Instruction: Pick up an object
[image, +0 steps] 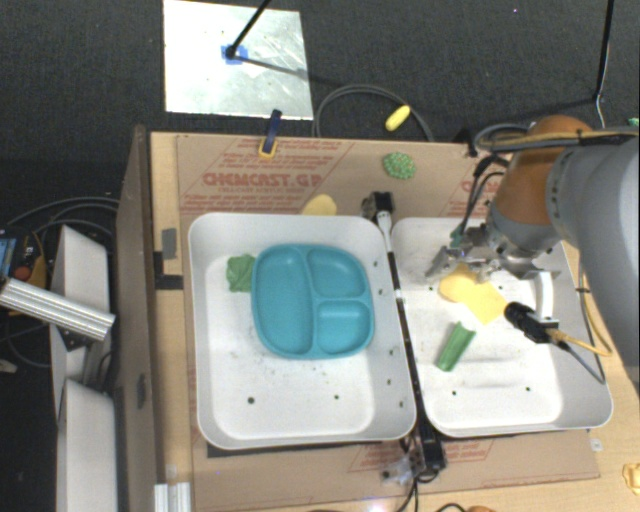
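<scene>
— Hand (462, 262) position? Closed or not?
— Low in the right bin (560, 400), right at the yellow object (470, 293); its grip I cannot tell.
— Other things?
— Green piece (454, 346) just beside; blue divided plate (311, 301) in the left bin (225, 400).

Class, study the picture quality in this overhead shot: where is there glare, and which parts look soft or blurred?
Camera view: glare washes out the shiny sheet at the top; the white bins are bright and evenly lit, with faint shadows; the arm at the right looks soft and blurred; the blue tray and green piece are fairly sharp.
</scene>
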